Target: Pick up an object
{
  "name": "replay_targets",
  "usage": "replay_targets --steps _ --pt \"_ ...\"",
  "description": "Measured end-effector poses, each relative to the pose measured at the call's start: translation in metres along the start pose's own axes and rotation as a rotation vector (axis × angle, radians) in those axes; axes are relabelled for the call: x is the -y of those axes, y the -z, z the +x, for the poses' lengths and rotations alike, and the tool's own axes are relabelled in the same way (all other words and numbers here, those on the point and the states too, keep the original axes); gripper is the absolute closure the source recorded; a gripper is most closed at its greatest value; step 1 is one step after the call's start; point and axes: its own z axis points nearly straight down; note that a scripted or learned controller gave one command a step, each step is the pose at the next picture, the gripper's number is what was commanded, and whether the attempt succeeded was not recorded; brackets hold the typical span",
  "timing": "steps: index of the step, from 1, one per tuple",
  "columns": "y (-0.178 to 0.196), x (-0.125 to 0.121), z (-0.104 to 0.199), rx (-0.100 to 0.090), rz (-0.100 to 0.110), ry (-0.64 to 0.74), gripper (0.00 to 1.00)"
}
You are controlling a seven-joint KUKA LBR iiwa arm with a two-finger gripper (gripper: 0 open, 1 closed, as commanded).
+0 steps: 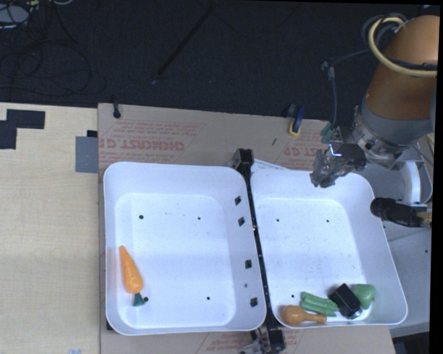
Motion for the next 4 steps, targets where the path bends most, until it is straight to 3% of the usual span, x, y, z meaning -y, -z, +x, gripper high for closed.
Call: replay_targets --steps 1,2,3,4 --pt "0.012 -0.003 0.001 0.0 -0.005 0.003 1.0" --pt "0.062 0.066 -0.047 0.0 -0.006 0.0 1.0" --pt "-0.061 0.007 -0.081 -0.001 0.004 0.003 1.0" --pt "-0.028 -0.029 -0.044 0.0 -0.009 0.009 1.0"
